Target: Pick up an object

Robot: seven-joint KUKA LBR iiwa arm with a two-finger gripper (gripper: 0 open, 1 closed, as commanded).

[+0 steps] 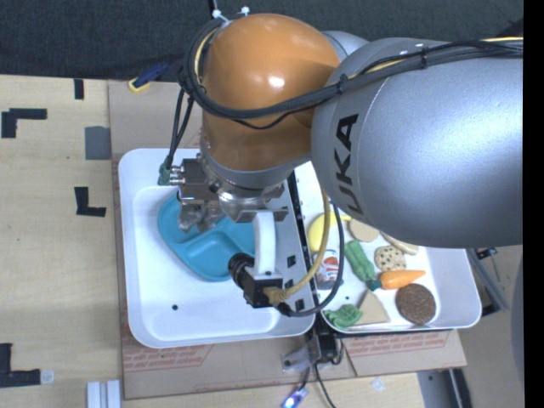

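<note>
Your inventory, operator, as seen from above.

Item: grey arm with glossy orange band (263,83), reaching in from the right and covering much of both bins. Its wrist hangs over the left shallow white bin (149,313).

Item: claw (197,215), low over the left bin, at the upper edge of the blue plastic dish. You cannot tell whether it is released or clenched; the wrist housing hides that part.

Item: blue shallow plastic dish (200,253), lying in the left bin, towards its middle and right, partly under the wrist. It sits on the bin floor.

Item: right shallow white bin (463,308), touching the left one. You will find in it a yellow curved piece (317,232), a green pickle-like piece (360,262), an orange carrot-shaped piece (401,278), a round brown disc (416,303), a speckled cookie-like piece (389,257) and a green leafy piece (345,316) at the near corner.

Item: tan wooden desk (51,287) with black marks, carrying both bins.
</note>
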